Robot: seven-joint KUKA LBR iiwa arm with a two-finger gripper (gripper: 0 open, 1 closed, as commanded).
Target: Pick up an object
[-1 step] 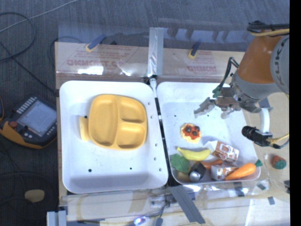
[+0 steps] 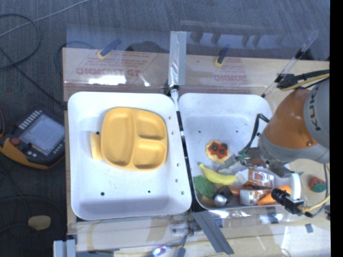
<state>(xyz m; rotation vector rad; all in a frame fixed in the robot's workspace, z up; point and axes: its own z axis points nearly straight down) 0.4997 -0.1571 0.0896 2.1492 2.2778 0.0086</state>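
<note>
Banana [image 2: 218,176], one, beside one pizza toy [image 2: 217,150]; hand [image 2: 247,164] grip unclear.

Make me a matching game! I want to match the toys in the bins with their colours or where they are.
Things:
1. divided plate
2. banana
3. toy pizza
4. end effector

Matches:
a. round, with red topping
b. alone in the left bin
c. long and yellow, in the right bin
d. over the right bin's toys

Pairs: 1-b, 2-c, 3-a, 4-d
</note>
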